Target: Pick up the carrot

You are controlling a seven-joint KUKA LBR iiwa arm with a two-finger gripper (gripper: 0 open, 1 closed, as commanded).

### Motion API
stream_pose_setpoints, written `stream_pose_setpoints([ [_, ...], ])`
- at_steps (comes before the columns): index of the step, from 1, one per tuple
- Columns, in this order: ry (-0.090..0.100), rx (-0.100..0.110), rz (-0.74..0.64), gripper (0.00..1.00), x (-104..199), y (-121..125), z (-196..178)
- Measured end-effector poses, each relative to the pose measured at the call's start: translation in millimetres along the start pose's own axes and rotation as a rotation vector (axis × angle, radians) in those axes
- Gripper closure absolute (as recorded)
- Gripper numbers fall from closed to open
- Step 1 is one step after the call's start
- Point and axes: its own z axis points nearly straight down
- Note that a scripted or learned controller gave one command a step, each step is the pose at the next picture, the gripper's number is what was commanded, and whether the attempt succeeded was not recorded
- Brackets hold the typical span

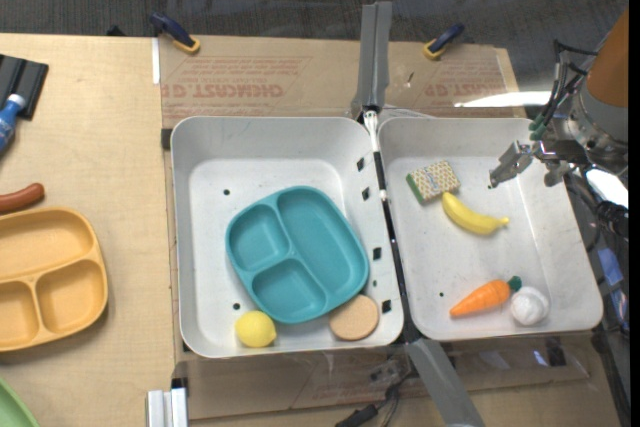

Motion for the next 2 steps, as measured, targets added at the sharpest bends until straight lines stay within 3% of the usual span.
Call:
stream_pose_setpoints([
  [1, 0.001, 0.001, -0.120, 0.00, -2.0, -75.2, 93.0],
  [2, 0.001, -0.002, -0.550, 0.00, 9.0, -88.5, 127.7],
])
